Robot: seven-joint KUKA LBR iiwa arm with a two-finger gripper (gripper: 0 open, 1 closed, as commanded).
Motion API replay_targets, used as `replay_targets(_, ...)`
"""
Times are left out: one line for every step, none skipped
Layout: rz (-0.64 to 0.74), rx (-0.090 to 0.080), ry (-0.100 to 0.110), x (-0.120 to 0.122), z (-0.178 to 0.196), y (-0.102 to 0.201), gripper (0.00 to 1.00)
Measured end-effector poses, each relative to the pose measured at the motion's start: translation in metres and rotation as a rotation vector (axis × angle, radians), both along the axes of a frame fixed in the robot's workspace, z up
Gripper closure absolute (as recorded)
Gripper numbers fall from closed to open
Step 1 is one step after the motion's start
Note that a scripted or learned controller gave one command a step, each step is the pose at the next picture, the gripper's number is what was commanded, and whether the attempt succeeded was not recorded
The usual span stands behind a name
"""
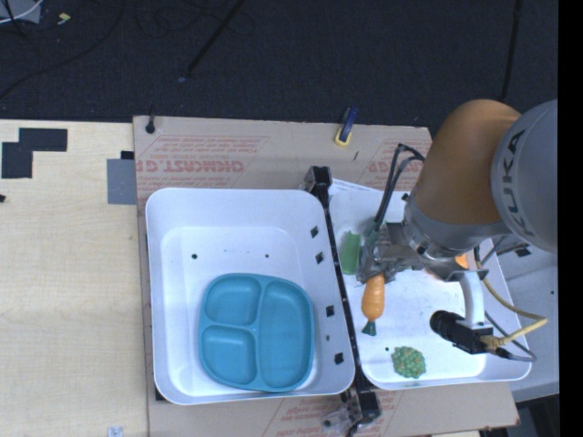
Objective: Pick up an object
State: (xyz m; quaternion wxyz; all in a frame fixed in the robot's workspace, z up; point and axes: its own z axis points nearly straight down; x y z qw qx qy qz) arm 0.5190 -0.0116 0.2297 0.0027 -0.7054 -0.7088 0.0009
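The arm's bulky grey-and-orange wrist covered most of the pincer [376,264], so whether its fingers stood apart or together could not be told. It hung low in the right bin [437,371], near that bin's left wall. Just below it lay an orange carrot-shaped toy [373,300], its upper end at or under the pincer; contact could not be confirmed. Just left of the pincer a green piece [349,251] lay against the divider, partly hidden. Below and slightly right of the pincer, near the bin's lower rim, sat a small knobbly green object [409,361]. To the lower right a black part [458,331] with a white bracket and yellow cable covered some of the bin floor.

The left bin [173,244], well left of the pincer, held a blue compartment plate [256,331] in its lower half; its upper half was bare white floor. Cardboard [228,153] under both bins rested on the pale bench [64,289].
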Motion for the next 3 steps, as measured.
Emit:
replay_targets(-0.001,-0.001,0.001,-0.019,-0.011,0.048,1.0)
replay_targets(0.0,-0.001,0.0,-0.034,-0.015,0.101,1.0)
replay_targets(-0.003,-0.002,-0.003,-0.033,0.008,0.117,1.0)
